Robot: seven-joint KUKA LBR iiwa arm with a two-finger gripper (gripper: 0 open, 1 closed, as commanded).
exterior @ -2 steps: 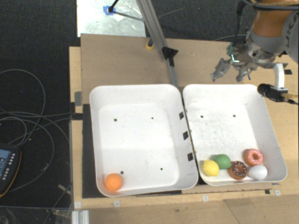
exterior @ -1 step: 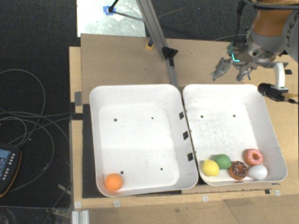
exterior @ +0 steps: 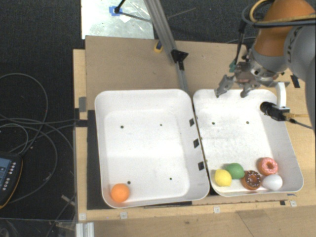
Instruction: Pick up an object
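My fingers [exterior: 231, 89] hang spread apart with nothing between them, over the far rim of the right-hand shallow white plastic bin [exterior: 232, 132]. To do this step well I judge I should settle on one target before descending, come straight down over it with the fingers straddling it, and close only once both tips are below its widest part; the crowded corner could make me nudge a neighbour instead.

What I could take lies well apart from me, along the near wall of that same bin: a round yellow lemon-like ball [exterior: 222, 177], a green rounded piece [exterior: 235, 170] touching it, a brown ring doughnut [exterior: 252, 180], a pink ring doughnut [exterior: 267, 166] and a white egg-shaped ball [exterior: 272, 182]. A lone orange ball [exterior: 119, 192] sits in the near-left corner of the left-hand white bin [exterior: 148, 132], easier to reach cleanly.
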